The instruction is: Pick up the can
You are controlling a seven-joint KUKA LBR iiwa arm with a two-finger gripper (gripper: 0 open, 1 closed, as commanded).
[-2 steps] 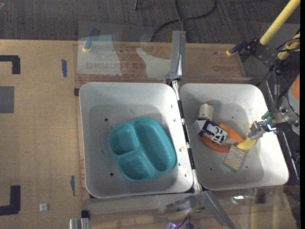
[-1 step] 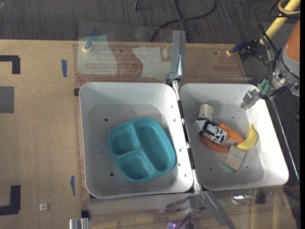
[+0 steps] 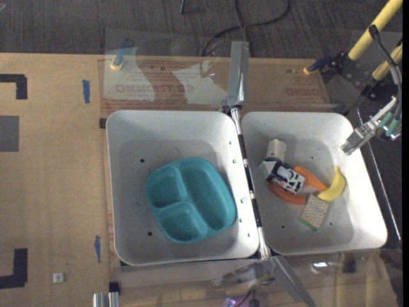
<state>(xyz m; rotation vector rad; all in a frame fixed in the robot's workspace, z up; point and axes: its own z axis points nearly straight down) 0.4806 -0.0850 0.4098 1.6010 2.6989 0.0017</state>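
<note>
Left bin (image 3: 121,171) carries the teal tray (image 3: 189,199); right bin (image 3: 364,235) is crowded. The can (image 3: 284,175) lies near its left wall, touching the carrot (image 3: 300,185), banana (image 3: 333,185) close. Gripper (image 3: 352,144) hovers at the right rim, clasp impossible to tell: risk of grabbing a neighbour.

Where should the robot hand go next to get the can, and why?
Probably left and down toward the can. The gripper sits over the right bin's far right edge with nothing in it, while the can lies at the bin's upper left, beside the black-and-white carton.
</note>
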